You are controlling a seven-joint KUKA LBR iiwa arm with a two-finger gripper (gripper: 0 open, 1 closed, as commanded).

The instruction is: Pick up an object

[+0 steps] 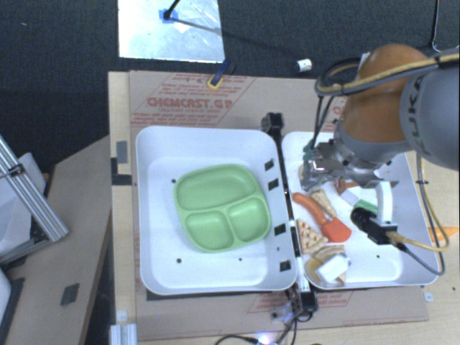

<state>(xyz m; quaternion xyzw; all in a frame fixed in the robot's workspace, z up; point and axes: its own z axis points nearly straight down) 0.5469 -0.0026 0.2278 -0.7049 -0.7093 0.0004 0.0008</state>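
Note:
My gripper (315,172) hangs low over the upper left part of the right bin (402,264), under the arm's grey wrist and orange band. Just below it lies an orange-red carrot-shaped toy (321,214), with a beige piece (325,203) against it. A pizza-slice toy (309,233) rests by the bin's left wall. At the front left corner sits a round tan piece topped by a white block (328,268). A small green item (364,206) lies right of the carrot. The arm hides whatever is directly beneath the gripper.
The left bin (158,264) holds a green three-compartment plate (219,207). Black clips (274,185) run along the divider between the bins. A black part with a cable (374,228) sticks out over the right bin. Cardboard (190,99) lies under both bins.

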